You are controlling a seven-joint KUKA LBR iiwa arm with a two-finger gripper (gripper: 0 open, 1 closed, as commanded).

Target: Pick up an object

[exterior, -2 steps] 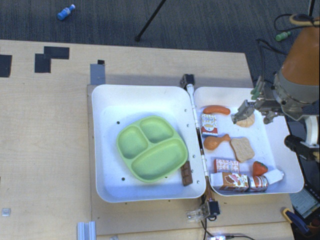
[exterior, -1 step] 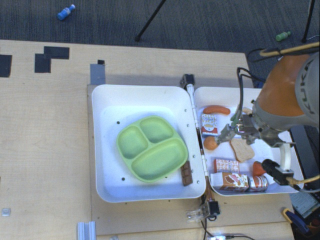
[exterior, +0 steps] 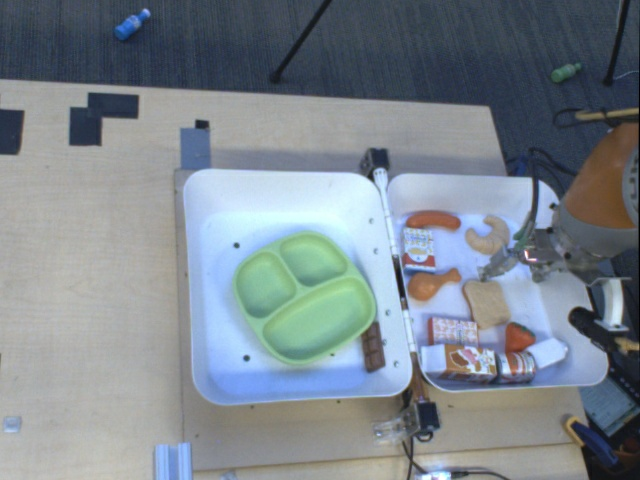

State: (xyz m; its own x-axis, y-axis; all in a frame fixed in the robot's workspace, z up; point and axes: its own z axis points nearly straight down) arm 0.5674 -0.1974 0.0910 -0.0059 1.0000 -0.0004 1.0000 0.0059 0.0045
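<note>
A dark grey carpeted floor (exterior: 420, 28) is seen behind a pale wooden counter (exterior: 90, 268), on which two shallow white bins are set side by side. In the camera view, the claw (exterior: 505, 260) is found low over the right bin (exterior: 595, 368), reached in from the right by the grey arm with its orange band (exterior: 605, 183). Two thin fingers are seen spread apart with nothing between them, so the claw is judged open and holding nothing. Just below the claw a slice of toast (exterior: 487, 303) lies flat; just above it a pale cashew-shaped piece (exterior: 490, 233) is seen. To the claw's left are a drumstick (exterior: 430, 285), a small red-and-white carton (exterior: 420, 248) and, further up, a sausage (exterior: 432, 220). Well below the claw, along the bin's near wall, a box (exterior: 452, 330), a larger carton (exterior: 470, 363) and a red piece (exterior: 518, 336) are crowded together. Far to the claw's left, the left bin (exterior: 215, 368) carries a green divided plate (exterior: 305, 296) and a brown bar (exterior: 373, 348). No object has yet been picked. The toast is judged the likeliest target, yet it is thin and flat, so it could be slid over or pushed by the fingers rather than caught. The nearness of the drumstick and the cashew piece could also lead to a neighbour being nudged or a closure on nothing.
</note>
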